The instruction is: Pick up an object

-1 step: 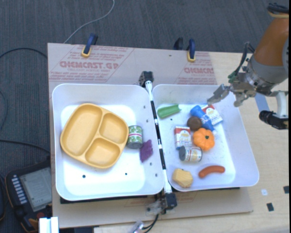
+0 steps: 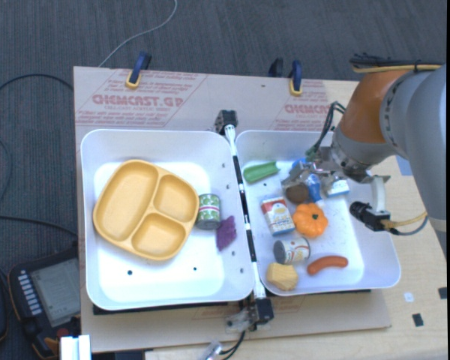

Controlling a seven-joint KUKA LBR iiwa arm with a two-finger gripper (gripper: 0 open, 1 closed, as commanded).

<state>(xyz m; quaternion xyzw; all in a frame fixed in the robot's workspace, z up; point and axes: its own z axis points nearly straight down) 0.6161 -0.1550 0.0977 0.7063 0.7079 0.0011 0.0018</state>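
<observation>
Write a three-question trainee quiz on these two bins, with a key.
1. True or false: the yellow three-compartment plastic tray lies in the left white bin.
2. Which item touches the tray's right edge? A) small green-labelled can B) orange toy pumpkin C) red toy sausage
3. Fill in: the robot's claw hangs over the ___ white bin, above a brown rounded item.

Key: 1 true; 2 A; 3 right.

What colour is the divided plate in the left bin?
Yellow-orange; the divided plate shows plainly in the camera view.
</observation>
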